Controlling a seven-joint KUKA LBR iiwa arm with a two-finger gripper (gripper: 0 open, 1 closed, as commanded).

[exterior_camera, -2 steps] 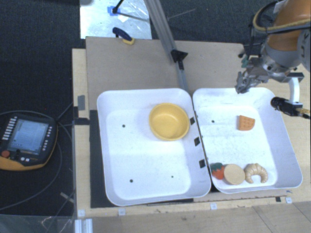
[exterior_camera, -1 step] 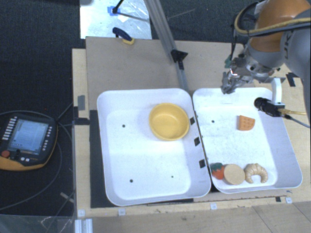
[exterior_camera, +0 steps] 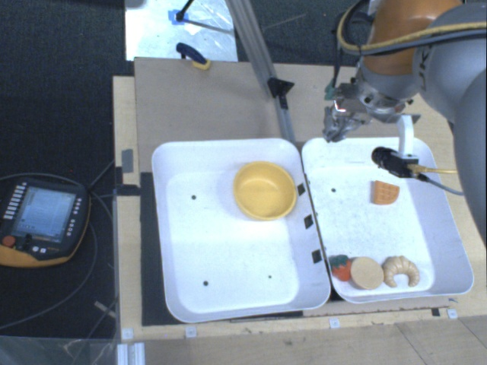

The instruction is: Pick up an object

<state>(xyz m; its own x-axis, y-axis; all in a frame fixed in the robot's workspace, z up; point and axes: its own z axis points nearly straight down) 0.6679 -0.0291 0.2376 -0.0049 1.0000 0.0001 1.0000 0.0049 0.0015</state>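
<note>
While the arm point(exterior_camera: 426, 44) reaches in from the right, its pincer point(exterior_camera: 335, 131) hangs over the far left corner of the right bin point(exterior_camera: 449, 280); whether it is parted or closed cannot be told, and nothing shows between its tips. Right bin: orange waffle-like piece point(exterior_camera: 385, 192) near mid-right, well apart from the pincer; along the near wall a red-and-green item point(exterior_camera: 339, 267), a tan round disc point(exterior_camera: 366, 273) touching it, and a croissant point(exterior_camera: 401, 271) just beside the disc. Left bin point(exterior_camera: 175, 280): yellow bowl point(exterior_camera: 264, 190), upright, near its far right corner. Teach pendant point(exterior_camera: 38, 220) lies off the bench, at left.
</note>
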